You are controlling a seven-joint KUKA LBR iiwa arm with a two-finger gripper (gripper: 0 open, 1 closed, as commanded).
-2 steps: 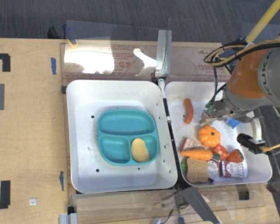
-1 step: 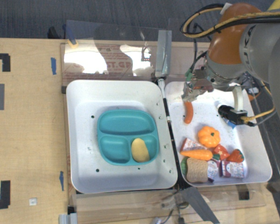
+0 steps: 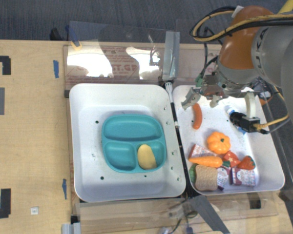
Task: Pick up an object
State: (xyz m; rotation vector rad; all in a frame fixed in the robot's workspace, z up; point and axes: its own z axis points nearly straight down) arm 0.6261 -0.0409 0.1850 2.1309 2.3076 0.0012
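My gripper (image 3: 202,101) hangs over the far left part of the right bin (image 3: 276,172), open, its two grey fingers (image 3: 189,101) spread apart with nothing between them. Just below it lies a small orange-red sausage (image 3: 197,116), lengthwise on the bin floor, its upper end under the gap between the fingers. Nearer the front sit an orange pumpkin (image 3: 219,143), a carrot (image 3: 205,161), a strawberry (image 3: 247,163), a brown bread roll (image 3: 206,178) and several small packets (image 3: 238,177), packed close together.
The left bin (image 3: 83,145) holds a teal divided plate (image 3: 133,130) with a yellow potato-like piece (image 3: 146,157) in its lower right compartment. A ridge (image 3: 175,130) separates the two bins. The arm's grey and orange body (image 3: 249,43) looms over the right bin's far side.
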